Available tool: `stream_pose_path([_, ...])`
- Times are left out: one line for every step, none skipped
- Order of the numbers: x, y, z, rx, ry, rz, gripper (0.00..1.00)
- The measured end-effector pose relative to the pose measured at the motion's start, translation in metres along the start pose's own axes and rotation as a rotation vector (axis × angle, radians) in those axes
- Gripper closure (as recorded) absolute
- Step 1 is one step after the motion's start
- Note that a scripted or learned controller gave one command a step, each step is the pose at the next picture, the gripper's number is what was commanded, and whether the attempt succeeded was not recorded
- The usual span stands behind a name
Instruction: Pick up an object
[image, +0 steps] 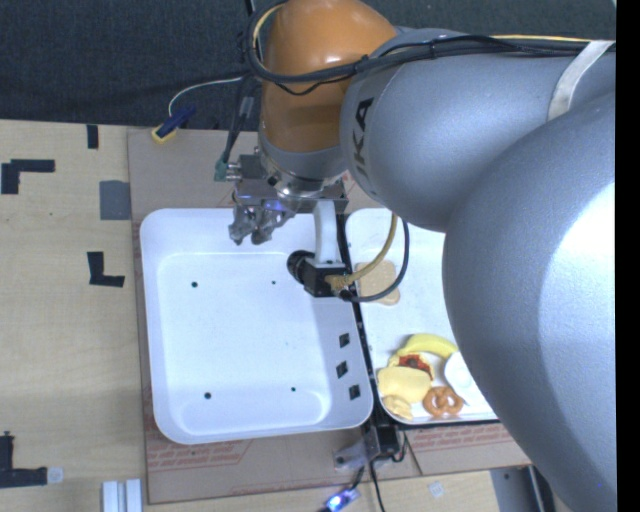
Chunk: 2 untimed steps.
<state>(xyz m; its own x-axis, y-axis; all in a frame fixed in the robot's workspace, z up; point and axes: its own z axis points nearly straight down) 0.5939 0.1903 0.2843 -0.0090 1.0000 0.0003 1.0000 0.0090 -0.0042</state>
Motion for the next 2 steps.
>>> stream_pose_path([0.0466, -0.0186, -0.0481, -0.006, 0.002, 0.002, 1.00])
stream_pose_path([0.0440, -0.0179, -0.0553, -0.002, -0.002, 0.004, 1.00])
